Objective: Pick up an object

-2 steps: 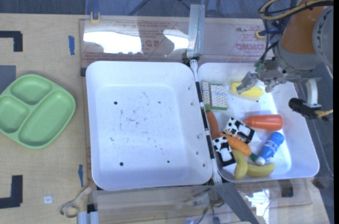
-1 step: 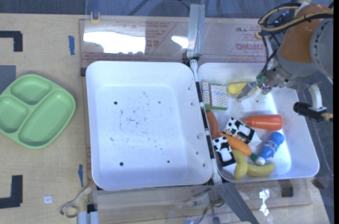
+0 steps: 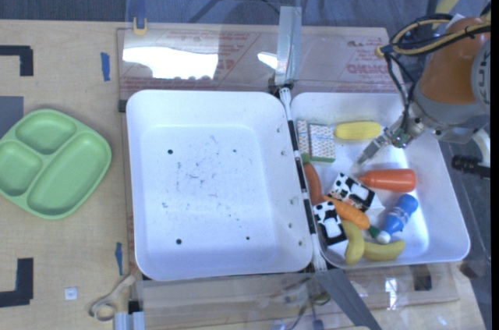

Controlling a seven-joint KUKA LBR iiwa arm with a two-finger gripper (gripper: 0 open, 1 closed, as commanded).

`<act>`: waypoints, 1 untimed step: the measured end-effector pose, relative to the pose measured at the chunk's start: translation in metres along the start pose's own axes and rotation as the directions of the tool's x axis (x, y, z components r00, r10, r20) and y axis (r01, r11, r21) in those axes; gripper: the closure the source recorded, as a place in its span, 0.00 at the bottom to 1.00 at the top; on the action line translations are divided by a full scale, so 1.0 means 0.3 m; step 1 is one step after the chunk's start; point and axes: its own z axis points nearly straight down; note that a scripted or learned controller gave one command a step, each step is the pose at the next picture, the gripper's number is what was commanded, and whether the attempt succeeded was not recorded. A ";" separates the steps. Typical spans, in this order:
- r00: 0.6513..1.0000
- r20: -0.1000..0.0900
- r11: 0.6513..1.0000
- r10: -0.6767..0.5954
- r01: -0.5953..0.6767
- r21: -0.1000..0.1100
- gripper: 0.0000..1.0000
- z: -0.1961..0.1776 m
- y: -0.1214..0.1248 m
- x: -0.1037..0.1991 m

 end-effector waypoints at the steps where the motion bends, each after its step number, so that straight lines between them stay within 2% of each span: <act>1: 0.972 0.000 0.972 -0.234 0.234 0.000 0.00 -0.289 -0.172 0.144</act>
